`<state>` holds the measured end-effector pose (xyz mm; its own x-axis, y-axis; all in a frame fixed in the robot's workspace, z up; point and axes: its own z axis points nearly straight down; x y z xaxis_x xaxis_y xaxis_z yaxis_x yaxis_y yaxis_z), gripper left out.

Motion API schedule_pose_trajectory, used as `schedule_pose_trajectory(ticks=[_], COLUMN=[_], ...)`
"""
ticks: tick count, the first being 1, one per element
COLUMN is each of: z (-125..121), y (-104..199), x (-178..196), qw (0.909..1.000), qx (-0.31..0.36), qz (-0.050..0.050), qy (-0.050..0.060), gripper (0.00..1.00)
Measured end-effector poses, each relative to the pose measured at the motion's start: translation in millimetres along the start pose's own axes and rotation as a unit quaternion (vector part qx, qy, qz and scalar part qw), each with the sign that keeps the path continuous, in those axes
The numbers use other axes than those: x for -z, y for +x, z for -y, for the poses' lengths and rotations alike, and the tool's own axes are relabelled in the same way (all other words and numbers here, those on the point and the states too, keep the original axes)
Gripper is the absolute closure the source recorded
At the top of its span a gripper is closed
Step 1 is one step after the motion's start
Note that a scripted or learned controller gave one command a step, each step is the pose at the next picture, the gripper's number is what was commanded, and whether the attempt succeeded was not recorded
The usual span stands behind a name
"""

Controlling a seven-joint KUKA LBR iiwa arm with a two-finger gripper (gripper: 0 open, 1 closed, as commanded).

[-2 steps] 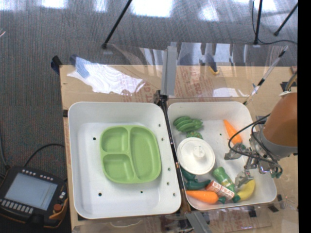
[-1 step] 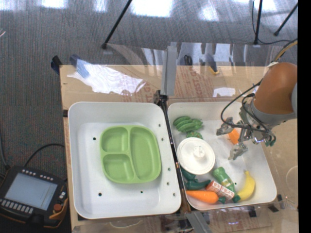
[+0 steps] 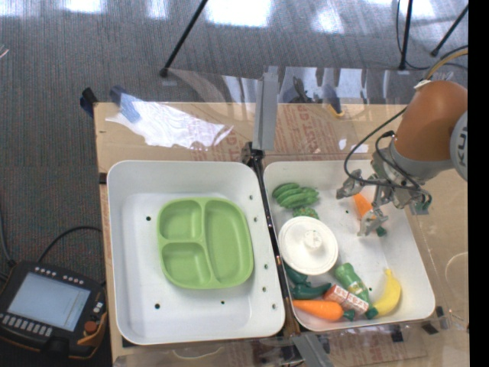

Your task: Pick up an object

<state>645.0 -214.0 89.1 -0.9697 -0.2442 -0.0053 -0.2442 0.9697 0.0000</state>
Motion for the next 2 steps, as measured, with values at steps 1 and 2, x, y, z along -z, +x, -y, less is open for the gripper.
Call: schedule_pose_trajectory(ticks=[1, 2], z=[-0.2, -24.1], y=[-2.0, -10.1], x=[11.8, 104.7], qw=[1.0, 0.9998], qx=[0.0, -0.017], qz=[0.003, 0.006], qy=[0.001, 0.003], gripper=[1.0, 1.0])
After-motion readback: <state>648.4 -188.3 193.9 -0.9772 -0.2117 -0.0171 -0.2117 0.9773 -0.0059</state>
